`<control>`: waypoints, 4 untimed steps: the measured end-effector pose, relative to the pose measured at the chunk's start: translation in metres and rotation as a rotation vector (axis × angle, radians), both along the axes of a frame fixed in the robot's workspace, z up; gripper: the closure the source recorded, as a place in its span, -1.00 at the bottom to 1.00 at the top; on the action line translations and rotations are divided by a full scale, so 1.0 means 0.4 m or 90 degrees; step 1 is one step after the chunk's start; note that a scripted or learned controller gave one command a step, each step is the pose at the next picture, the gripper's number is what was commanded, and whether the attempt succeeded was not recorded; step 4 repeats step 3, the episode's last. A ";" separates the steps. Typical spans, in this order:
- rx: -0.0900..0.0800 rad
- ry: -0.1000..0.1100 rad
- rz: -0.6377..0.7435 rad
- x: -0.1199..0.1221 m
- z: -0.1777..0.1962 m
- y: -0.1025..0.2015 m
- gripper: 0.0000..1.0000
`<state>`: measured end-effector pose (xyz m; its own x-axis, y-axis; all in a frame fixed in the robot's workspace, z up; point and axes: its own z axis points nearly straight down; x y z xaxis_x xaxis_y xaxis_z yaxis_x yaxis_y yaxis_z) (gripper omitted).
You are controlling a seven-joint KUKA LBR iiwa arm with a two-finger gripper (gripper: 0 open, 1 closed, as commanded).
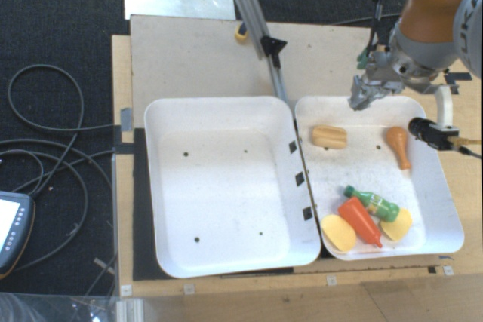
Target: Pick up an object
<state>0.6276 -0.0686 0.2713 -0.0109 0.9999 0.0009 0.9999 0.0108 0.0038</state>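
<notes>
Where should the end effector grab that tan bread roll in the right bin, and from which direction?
Grip the bread roll across its short width at the middle, coming straight down. It lies flat, long axis left-right, with bare bin floor around it. The end effector is above the bin's far edge, close by.

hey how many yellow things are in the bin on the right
2, both at the near end of the right bin: one yellow piece left of the orange carrot, another yellow piece right of it, partly under the green bottle.
</notes>
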 end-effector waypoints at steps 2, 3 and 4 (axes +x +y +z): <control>0.001 0.000 0.000 0.029 -0.039 0.260 1.00; 0.001 0.002 0.000 0.011 -0.040 0.393 1.00; 0.001 0.002 0.000 0.011 -0.040 0.393 1.00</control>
